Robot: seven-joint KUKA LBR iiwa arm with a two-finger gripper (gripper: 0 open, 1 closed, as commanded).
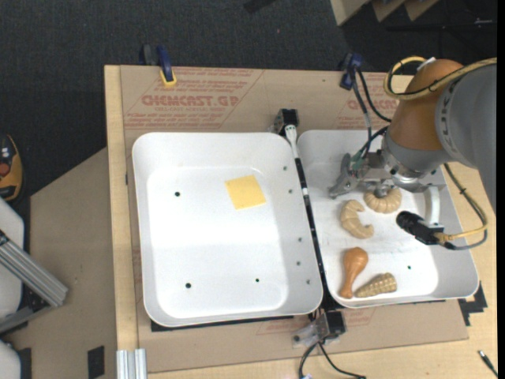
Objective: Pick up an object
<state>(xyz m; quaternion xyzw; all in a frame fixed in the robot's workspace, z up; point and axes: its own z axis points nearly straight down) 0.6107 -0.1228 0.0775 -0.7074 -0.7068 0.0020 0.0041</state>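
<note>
Your claw [371, 181] sits low over the top of the right bin [454, 279], but the wrist hides most of it, and you cannot tell how it stands or whether anything is caught in it. Treat the pick as not made.

The nearest target is the ridged pastry [384, 202], tucked just below the claw and partly under the wrist, perhaps touching it. Just below and to the left of that lies the croissant [356, 219], close beside the pastry. Farther below are the drumstick [352, 268] and the cone [376, 285], touching each other near the bin's front wall. Far off to the claw's left, alone in the left bin [158, 164], is the yellow slice [245, 192].

Go for the pastry, since it needs the least travel. Centre over it before you descend, so the croissant is not nudged or pinched along with it. Close squarely across its narrow width, then lift straight up and check that it rides with you. The slice looks flat and likely hard to grip.
</note>
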